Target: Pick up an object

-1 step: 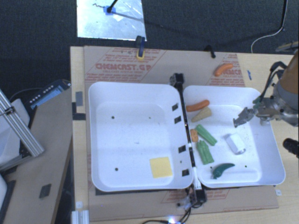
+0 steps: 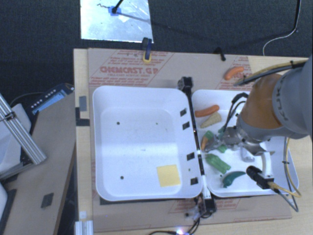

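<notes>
Right bin [image 2: 282, 186] holds an orange carrot-like piece [image 2: 207, 111], a green piece [image 2: 217, 162] and a teal piece [image 2: 233, 178]; gripper [image 2: 211, 142] low at that bin's left side; grip state cannot be told; yellow square [image 2: 168, 175] in left bin [image 2: 105, 131].

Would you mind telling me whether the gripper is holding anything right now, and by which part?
It cannot be told: the gripper is low in the right bin among small items, but the view is too blurred to show any hold.

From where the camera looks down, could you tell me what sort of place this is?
Probably a robotics lab's grasping test bench: two white bins sit side by side on a cardboard-covered bench, an arm reaches over toy food items like a carrot, and cables trail around.
</notes>
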